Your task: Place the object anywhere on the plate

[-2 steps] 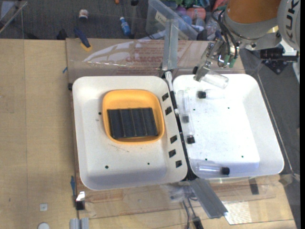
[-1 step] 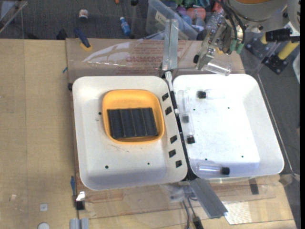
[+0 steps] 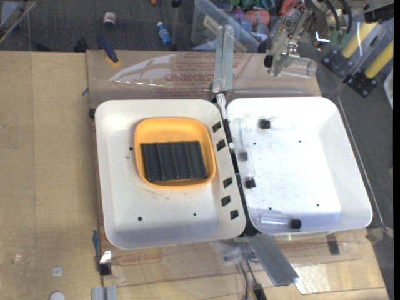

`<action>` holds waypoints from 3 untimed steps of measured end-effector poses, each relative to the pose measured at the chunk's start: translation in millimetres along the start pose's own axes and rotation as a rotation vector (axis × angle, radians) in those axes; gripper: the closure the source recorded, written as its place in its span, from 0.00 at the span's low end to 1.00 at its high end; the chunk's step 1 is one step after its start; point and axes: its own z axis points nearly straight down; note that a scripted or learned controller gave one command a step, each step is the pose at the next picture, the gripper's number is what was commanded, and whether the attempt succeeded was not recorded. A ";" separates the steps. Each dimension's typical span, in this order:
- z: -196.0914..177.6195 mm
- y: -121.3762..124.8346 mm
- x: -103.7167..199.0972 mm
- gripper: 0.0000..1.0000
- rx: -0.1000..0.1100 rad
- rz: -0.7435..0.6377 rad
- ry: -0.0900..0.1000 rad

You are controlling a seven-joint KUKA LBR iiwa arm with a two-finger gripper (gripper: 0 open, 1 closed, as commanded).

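- Orange plate (image 3: 175,122) in the left bin (image 3: 119,186), black ribbed slab (image 3: 174,161) lying flat inside it. Looks done, assuming that slab is the object.
- Gripper (image 3: 284,58) up at 1 o'clock, beyond the right bin (image 3: 312,167), well apart from the plate. Can't tell if clenched or released.
- Clear capped tubes (image 3: 275,220) at the right bin's 6 and 9 o'clock, hard to make out on white.

an orange plate (image 3: 175,129) bearing a black ribbed slab (image 3: 174,161) sits in the left bin (image 3: 119,186).
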 end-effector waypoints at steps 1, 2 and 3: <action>-5.8 -50.8 -4.6 1.00 0.000 -0.332 -0.001; -10.4 -69.7 -20.0 1.00 0.000 -0.542 -0.001; -10.5 -145.3 -29.1 1.00 0.001 -0.685 -0.001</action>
